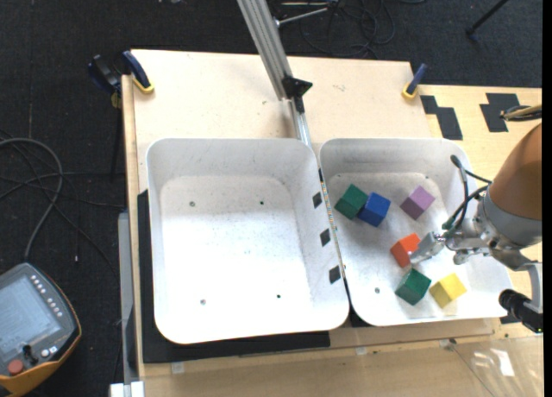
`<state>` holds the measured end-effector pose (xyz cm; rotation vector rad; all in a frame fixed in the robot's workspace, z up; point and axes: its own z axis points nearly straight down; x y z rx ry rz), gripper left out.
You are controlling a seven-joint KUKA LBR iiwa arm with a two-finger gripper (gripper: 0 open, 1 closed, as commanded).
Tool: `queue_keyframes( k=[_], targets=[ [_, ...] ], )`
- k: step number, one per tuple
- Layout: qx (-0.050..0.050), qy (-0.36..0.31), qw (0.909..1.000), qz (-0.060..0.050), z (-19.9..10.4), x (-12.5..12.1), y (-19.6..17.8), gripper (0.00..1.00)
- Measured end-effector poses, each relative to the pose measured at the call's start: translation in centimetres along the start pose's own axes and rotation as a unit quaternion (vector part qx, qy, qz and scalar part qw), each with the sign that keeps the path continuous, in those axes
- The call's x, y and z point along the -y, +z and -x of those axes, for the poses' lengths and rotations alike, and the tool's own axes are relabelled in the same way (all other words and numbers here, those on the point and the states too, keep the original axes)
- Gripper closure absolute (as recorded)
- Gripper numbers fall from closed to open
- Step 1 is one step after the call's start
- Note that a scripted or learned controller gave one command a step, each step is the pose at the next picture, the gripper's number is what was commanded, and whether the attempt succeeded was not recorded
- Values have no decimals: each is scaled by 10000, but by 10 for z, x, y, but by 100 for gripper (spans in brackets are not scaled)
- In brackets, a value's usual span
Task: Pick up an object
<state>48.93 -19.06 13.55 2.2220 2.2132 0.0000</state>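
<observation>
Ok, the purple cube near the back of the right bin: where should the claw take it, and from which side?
Come straight down from above onto the purple cube and close on two opposite side faces. It stands alone, apart from the blue cube to its left and the bin wall to its right. It sits turned at an angle to the bin, so rotating the claw to match its faces would likely help.

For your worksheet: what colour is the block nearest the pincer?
Orange block, beside the pincer; camera view.
</observation>
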Motion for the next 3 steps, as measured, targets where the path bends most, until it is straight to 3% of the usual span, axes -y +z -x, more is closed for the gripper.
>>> queue_keyframes(
  k=[1, 2, 3],
  targets=[
    [-14, -60, 10000, 6, -68, -50, 40, 0],
    [-19, -53, 10000, 25, -111, -53, -65, 0],
    [2, 1, 10000, -9, -69, -47, 41, 0]
  ],
)
